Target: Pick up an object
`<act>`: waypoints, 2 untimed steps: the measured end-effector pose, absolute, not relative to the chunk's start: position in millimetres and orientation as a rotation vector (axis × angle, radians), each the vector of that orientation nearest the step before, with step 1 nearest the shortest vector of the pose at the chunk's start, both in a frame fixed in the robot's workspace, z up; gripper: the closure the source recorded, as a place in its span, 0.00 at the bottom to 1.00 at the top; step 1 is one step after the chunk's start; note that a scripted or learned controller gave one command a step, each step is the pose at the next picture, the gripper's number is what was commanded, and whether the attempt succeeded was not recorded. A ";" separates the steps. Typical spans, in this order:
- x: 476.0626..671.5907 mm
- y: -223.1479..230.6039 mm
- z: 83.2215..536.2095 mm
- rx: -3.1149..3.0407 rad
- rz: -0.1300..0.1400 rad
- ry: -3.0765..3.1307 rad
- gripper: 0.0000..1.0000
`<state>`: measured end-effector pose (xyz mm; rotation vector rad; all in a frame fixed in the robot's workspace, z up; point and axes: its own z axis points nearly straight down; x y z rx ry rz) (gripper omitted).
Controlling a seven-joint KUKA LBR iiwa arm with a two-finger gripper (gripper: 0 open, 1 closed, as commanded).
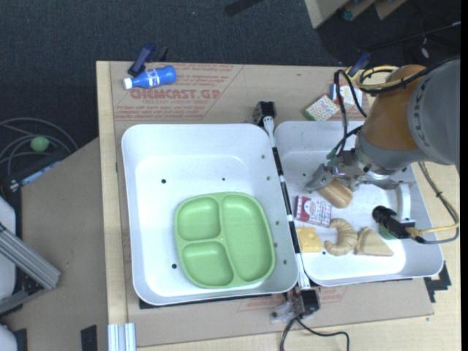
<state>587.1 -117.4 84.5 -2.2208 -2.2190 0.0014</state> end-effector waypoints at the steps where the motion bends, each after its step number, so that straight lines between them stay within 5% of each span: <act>1: 587.4 -117.3 94.4 -2.222 0.000 -2.218 1.00; 2: 616.7 -1.4 185.9 -2.218 -0.007 -2.226 1.00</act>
